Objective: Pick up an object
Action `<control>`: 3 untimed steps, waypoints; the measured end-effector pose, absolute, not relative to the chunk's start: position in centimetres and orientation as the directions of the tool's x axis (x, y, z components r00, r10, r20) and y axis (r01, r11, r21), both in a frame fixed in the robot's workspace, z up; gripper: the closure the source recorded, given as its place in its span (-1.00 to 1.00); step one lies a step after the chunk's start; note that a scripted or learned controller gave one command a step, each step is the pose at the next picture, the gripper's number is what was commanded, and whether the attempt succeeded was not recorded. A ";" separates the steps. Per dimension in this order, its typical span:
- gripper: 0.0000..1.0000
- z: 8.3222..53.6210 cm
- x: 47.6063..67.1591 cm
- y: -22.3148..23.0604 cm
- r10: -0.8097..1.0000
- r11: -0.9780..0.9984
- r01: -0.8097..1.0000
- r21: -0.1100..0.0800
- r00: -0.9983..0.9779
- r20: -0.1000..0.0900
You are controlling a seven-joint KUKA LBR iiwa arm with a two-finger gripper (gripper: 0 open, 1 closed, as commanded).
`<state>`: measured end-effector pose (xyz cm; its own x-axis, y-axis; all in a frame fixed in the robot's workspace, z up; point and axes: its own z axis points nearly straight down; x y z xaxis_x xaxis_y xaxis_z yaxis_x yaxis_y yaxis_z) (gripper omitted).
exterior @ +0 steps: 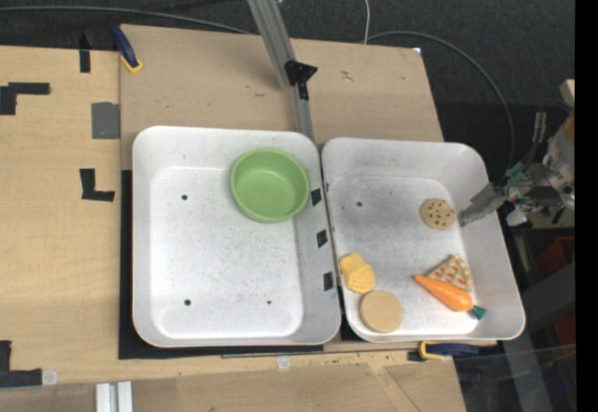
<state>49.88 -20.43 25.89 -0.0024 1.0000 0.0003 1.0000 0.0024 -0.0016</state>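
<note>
Claw [478, 203] low over the right edge of the right bin [392, 154], grey tips pointing in toward the round cookie [435, 213]. Too small and blurred to tell how wide open; nothing seen between the tips.

Nearest target: that cookie, just beside the tips, flat on the bin floor. Further toward the front: a wedge-shaped slice [452, 271] touching a carrot [447, 293], then a yellow cracker [356, 273] and a tan disc [381, 311] close together. Green bowl [270, 184] alone in the left bin [168, 307].

Likely trouble: flat cookie hard to pinch, so could slide away or get pushed aside. Bin wall close by, so a bump or snag possible. Slice and carrot crowded, so grabbing both or neither.
</note>
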 end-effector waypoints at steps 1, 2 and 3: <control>-1.00 25.9 49.9 -20.4 1.000 0.002 1.000 -0.001 -0.002 0.000; -1.00 20.1 48.9 -20.5 1.000 0.000 1.000 -0.007 0.000 0.002; -1.00 15.3 49.4 -21.0 1.000 0.001 1.000 -0.006 -0.001 0.001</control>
<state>49.41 -20.95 15.31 -0.0009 1.0000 0.0012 1.0000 0.0009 -0.0061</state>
